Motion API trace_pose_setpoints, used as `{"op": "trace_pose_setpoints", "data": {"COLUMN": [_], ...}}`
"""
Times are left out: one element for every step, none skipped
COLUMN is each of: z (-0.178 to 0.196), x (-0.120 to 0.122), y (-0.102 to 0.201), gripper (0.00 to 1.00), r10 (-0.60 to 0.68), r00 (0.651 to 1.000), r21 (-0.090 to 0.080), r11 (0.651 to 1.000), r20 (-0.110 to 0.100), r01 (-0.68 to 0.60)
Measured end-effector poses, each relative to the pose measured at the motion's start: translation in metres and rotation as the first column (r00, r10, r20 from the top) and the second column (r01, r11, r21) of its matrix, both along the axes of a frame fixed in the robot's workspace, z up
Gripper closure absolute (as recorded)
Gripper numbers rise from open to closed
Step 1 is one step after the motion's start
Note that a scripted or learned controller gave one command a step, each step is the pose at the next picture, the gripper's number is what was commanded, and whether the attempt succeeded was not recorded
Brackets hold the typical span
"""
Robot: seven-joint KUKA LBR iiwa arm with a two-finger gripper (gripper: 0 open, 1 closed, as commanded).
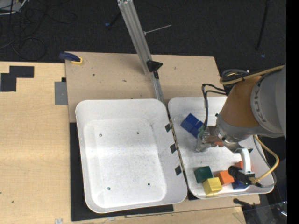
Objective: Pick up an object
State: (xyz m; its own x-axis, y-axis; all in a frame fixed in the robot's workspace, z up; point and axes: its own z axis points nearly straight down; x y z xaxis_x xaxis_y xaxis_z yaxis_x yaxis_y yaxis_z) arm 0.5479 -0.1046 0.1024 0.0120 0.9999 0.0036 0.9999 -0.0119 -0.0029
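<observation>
Blue block (191, 123) is sitting in the right bin (183, 107), far-left part, tilted on the white floor. It's lying just left of and slightly beyond the gripper (202, 143), close but whether they're touching is unclear. Nothing visibly sitting between the fingers; can't tell how far the claw is spread, the wrist is covering it from this angle.

The arm (254, 108) is reaching in from the right, the orange band and grey housing hanging over the right bin's right half, a black cable looping off the far side of the wrist.

Near end of the same bin, a cluster: green block (202, 173) is sitting near the gripper's near side, yellow block (212, 185) just nearer and right of it, orange block (226, 177) right of the yellow one. Another small blue piece (239, 185) is showing at the near-right corner, partly hidden by black hardware.

Left bin (84, 125) is sitting beside it, the rims meeting along a line with three black clips.

A metal extrusion post (138, 36) is slanting away from the bins' shared far corner. A blue-and-yellow clamp (70, 57) is sitting at the bench's (112, 76) far-left corner.
</observation>
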Motion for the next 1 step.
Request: {"op": "trace_pose_setpoints", "data": {"z": [0.0447], "x": [-0.0023], "y": [-0.0086], "gripper": [1.00], "r10": [0.002], "r00": [1.000], "r21": [-0.004], "r11": [1.000], "r20": [0.004], "r01": [-0.002]}}
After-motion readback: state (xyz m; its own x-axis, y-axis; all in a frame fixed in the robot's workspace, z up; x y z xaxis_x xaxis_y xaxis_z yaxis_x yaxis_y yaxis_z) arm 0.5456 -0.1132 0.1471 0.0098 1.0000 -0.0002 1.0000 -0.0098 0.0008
